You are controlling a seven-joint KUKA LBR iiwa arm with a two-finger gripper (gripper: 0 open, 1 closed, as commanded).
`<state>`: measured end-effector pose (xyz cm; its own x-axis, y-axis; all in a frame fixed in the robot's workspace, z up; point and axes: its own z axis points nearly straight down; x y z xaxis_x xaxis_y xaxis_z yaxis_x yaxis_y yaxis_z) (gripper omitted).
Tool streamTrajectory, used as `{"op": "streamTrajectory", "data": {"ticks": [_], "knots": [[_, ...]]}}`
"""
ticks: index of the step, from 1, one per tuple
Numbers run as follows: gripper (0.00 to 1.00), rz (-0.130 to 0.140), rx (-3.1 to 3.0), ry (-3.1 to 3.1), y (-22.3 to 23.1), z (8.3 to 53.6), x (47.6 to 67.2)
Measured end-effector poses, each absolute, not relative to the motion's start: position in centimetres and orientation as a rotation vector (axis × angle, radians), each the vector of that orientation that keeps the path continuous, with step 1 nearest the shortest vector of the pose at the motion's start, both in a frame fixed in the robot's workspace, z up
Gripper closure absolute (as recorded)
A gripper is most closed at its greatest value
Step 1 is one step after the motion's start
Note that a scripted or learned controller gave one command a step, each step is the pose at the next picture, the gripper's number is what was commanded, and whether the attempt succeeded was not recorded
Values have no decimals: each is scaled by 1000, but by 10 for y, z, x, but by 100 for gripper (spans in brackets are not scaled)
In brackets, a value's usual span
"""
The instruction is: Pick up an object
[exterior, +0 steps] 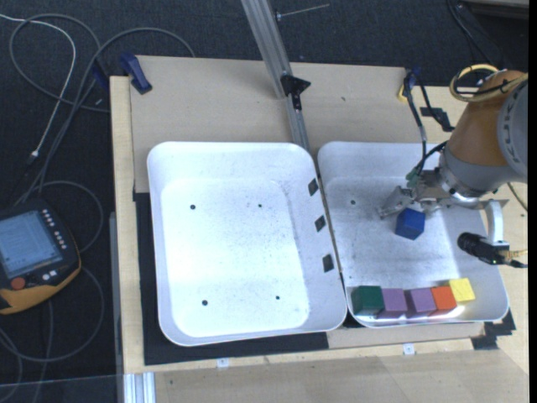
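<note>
Item: my gripper (409, 209), in the right bin (369, 162), arm (487, 133) reaching in from the right. Fingers splayed, one prong out toward the left; jaws apart, nothing clamped.

Item: blue cube (410, 224), the thing I judge I am after. It sits in the upper middle of the right bin, directly under my fingertips, touching or very nearly so; I cannot tell whether it rests on the floor or hangs a little off it. It is not plainly between my fingers, so I claim no hold.

Item: row of blocks along the near wall of the same bin: green block (366, 299), purple block (393, 300), a second purple block (420, 300), orange block (444, 296), yellow block (462, 290). Well apart from the cube; no interference.

Item: left bin (168, 162), no business there.

Method, as I judge it: centre the cube between my fingers, square the jaws to two flat faces and not a corner, drop low enough to straddle its middle, close firmly, then rise straight. Risk: a corner pinch squirts it sideways.
</note>
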<state>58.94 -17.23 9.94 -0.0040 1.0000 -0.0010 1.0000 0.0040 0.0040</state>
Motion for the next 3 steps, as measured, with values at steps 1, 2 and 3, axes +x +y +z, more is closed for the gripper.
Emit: {"op": "streamTrajectory", "data": {"ticks": [1,2,3], "knots": [[0,-2,2222,2228,-142,100,569],[100,1,2221,2225,-143,110,570],[100,10,2212,2228,-69,204,530]]}}
